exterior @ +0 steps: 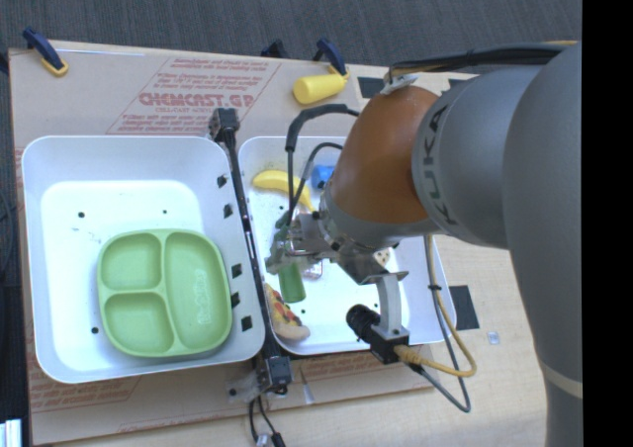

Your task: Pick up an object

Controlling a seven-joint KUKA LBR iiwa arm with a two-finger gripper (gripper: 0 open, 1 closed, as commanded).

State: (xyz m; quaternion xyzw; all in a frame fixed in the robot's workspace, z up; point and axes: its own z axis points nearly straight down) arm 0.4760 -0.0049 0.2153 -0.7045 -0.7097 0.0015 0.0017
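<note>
Arm low over the right white bin [420, 331].
You see the two-finger gripper [290, 259] near that bin's left wall, jaws clamped on a small green cylinder [291, 284].

Two white bins: left bin [40, 237], right bin [259, 153]. One green divided tray [163, 292] in the left bin, three compartments. In the right bin, partly under the arm: one yellow banana-shaped piece [274, 180], one blue item [322, 178], one green cylinder [291, 284], one tan and red piece [287, 318] at the near edge; more could be hidden. One yellow block [318, 88] on the bench beyond the bins. Three blue clamps: [45, 50], [331, 55], third dark one [271, 47]. One arm [495, 168], one gripper [292, 247].
</note>
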